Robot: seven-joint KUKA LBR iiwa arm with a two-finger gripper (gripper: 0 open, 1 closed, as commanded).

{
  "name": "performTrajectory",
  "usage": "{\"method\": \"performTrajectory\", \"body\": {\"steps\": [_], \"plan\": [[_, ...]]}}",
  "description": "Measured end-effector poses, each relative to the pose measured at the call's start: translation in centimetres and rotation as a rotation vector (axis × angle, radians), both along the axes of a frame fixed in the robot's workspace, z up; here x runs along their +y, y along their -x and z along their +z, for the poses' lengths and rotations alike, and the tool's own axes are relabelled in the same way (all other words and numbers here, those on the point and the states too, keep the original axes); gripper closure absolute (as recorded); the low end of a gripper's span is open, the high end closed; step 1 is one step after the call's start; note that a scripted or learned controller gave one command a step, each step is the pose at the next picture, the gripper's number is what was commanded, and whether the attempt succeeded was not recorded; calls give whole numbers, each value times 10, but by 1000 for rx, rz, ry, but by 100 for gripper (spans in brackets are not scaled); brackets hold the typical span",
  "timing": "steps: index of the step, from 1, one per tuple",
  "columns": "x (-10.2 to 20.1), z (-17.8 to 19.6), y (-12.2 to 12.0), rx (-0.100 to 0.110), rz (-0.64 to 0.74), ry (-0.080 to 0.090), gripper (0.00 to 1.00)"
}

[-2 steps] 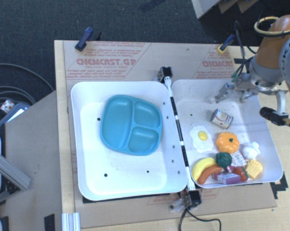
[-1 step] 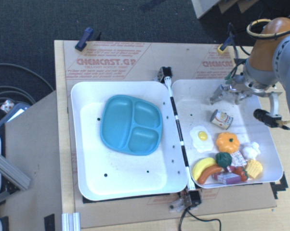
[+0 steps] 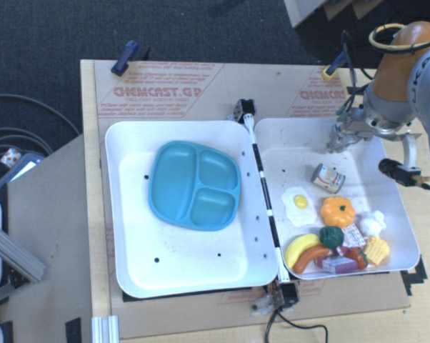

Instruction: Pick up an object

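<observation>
My gripper (image 3: 336,142) hangs over the far part of the right bin (image 3: 293,140), its tip above bare bin floor. A small silver can (image 3: 328,178) lies just in front of it, apart from it. Nearer the front lie a fried egg (image 3: 298,204), an orange pumpkin-like toy (image 3: 337,211), a green vegetable (image 3: 331,236), a banana (image 3: 300,248), a hot dog (image 3: 316,256), a corn piece (image 3: 377,249), a white piece (image 3: 373,224) and a purple packet (image 3: 341,264). Nothing shows between the fingers.
The left bin (image 3: 126,213) holds a blue divided plate (image 3: 195,185). A black clamp rail (image 3: 263,191) runs between the bins. Blue clips (image 3: 124,57) sit at the board's far corners. The arm's orange band (image 3: 408,48) rises at the right.
</observation>
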State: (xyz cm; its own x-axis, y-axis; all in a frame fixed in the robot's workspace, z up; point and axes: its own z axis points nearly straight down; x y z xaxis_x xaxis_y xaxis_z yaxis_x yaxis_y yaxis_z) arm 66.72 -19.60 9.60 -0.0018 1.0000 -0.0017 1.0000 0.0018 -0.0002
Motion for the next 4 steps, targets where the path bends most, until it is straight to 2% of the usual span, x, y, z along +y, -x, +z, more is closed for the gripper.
{"method": "performTrajectory", "body": {"steps": [1, 2, 3, 4], "plan": [[0, 0, 0, 1, 0, 0, 0], [-1, -11, 1, 2, -1, -2, 0], [-1, 0, 0, 0, 0, 0, 100], [-1, 0, 0, 0, 0, 0, 0]]}}
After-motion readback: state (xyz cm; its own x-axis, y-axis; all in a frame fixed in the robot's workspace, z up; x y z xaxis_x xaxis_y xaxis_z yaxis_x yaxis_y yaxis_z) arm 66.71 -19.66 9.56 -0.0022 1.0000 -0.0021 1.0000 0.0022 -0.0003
